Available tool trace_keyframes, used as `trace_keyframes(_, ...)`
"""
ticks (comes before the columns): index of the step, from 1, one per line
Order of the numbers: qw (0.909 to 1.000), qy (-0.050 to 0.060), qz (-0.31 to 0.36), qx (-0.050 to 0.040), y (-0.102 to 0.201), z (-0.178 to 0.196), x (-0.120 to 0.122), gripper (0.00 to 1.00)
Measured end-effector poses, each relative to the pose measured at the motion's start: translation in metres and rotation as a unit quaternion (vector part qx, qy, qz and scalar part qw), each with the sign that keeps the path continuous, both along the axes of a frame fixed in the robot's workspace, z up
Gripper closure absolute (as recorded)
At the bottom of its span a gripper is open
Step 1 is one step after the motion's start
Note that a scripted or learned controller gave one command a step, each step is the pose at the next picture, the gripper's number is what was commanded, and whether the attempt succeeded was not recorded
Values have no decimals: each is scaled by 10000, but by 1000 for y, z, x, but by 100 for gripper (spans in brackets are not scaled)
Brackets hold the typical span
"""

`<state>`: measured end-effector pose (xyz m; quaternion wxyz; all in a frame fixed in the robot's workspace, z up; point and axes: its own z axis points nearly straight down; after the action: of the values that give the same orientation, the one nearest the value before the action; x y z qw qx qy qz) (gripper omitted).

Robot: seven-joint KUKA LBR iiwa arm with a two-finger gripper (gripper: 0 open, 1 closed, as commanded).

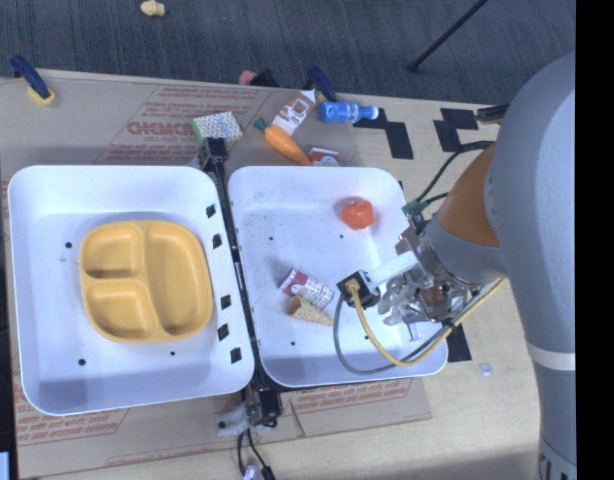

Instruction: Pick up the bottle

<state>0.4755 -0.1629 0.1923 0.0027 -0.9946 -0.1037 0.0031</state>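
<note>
The jaws [405, 306] hang low over the right bin [287, 363], near its right edge toward the front corner; from here I cannot tell how they stand, as cables and metal parts crowd them. A yellow cable [372, 340] loops from them across the bin floor. Just to their left lie a small red-and-white packet [307, 288] and a tan wedge [310, 313], touching each other. Farther back in the same bin sits a red-orange ball-like thing [357, 212], apart from the rest.

The left bin [47, 368] holds a yellow divided plate [147, 278] with three compartments.

The bottle [347, 112], blue with a white end, lies on its side on the counter [467, 408] behind the right bin, outside it, near the back edge. Beside it lie an orange carrot [285, 145] and a white carton [293, 111] with an orange label. The cardboard under the bins carries red printing, too faint to read surely.
</note>
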Motion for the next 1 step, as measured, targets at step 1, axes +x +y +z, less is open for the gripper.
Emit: trace_keyframes(1,10000,-18,-3,-5,2,10,1,100)
